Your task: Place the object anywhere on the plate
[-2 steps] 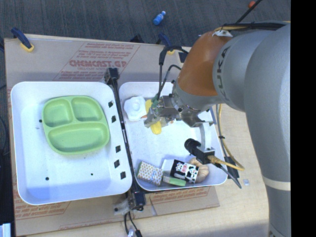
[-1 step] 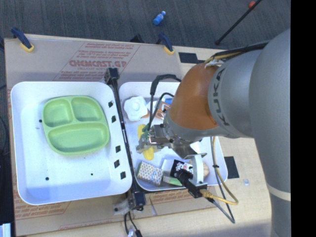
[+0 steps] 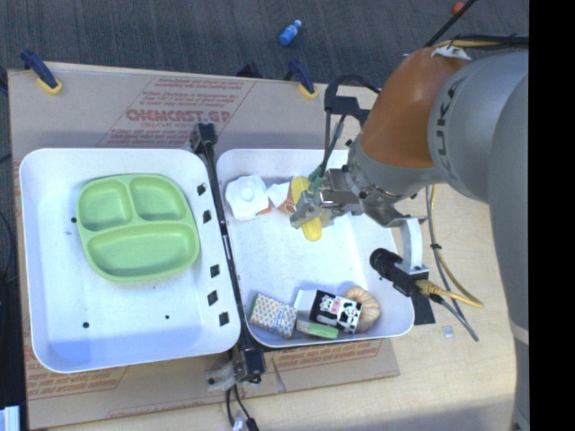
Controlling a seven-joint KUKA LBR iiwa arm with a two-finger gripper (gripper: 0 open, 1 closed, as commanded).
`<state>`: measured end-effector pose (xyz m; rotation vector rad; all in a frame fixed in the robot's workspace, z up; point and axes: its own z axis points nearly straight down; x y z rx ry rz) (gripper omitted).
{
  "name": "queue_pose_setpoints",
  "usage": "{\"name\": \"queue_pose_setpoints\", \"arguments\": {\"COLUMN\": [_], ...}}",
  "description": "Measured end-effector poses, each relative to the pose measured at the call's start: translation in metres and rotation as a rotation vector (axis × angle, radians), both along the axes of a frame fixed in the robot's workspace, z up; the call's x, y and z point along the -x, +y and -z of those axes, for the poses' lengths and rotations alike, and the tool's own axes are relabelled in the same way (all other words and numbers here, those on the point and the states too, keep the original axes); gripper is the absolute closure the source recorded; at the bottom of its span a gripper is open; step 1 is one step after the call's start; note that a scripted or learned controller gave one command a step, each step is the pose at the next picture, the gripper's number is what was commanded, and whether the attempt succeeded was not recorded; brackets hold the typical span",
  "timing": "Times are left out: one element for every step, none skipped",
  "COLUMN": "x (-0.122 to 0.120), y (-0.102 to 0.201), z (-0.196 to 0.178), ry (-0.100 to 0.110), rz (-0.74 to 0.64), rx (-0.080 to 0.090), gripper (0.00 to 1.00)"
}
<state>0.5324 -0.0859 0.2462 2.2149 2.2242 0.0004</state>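
Right bin (image 3: 269, 268), yellow object (image 3: 311, 230) directly beneath end effector (image 3: 310, 206), finger state impossible to tell.

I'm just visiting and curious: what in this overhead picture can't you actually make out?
- Gripper: the fingertips are lost under the arm's wrist, so its grip on the yellow object is unclear.
- Yellow object: partly covered by the gripper, too small to identify.
- White object and the orange bit beside it: blurred.
- Black-and-white toy in the right bin: crowded among neighbours.
- Green plate: fully visible.
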Motion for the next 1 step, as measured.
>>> {"name": "queue_pose_setpoints", "arguments": {"x": [0.0429], "y": [0.0416], "z": [0.0551], "ry": [0.006], "rz": [-0.002], "rx": [-0.002], "gripper": [1.0]}}
